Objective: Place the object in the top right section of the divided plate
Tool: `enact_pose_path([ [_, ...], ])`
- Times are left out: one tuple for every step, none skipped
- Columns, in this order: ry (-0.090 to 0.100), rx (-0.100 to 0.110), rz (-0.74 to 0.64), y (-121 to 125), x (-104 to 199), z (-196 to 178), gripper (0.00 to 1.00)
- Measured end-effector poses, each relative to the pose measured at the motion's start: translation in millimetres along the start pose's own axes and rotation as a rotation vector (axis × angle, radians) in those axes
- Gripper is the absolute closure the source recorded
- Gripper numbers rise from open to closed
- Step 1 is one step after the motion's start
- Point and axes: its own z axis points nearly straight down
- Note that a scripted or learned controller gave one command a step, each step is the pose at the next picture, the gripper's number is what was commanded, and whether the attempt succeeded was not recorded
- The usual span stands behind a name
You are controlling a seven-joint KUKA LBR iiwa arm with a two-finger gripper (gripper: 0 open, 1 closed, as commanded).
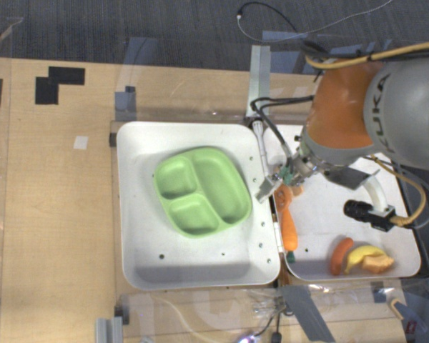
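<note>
The green divided plate point(200, 190) lies in the left white bin point(139, 256), tilted a little, with nothing in its three sections. An orange carrot point(288, 226) runs lengthwise along the left wall of the right bin point(407, 259). My gripper point(281, 183) hangs over the wall between the two bins, right at the carrot's upper end. The arm's wrist hides how the gripper meets the carrot. The plate's nearest rim is a short way to the gripper's left.
A small heap of toy food, a red-orange piece point(340, 254), a yellow banana point(362, 254) and a pale peach slice point(378, 264), lies at the right bin's near edge. A black fitting with cable point(368, 214) hangs by the arm.
</note>
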Motion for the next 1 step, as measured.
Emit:
enact_pose_path([
  [0.0,0.0,0.0,0.0,0.0,0.0,0.0],
])
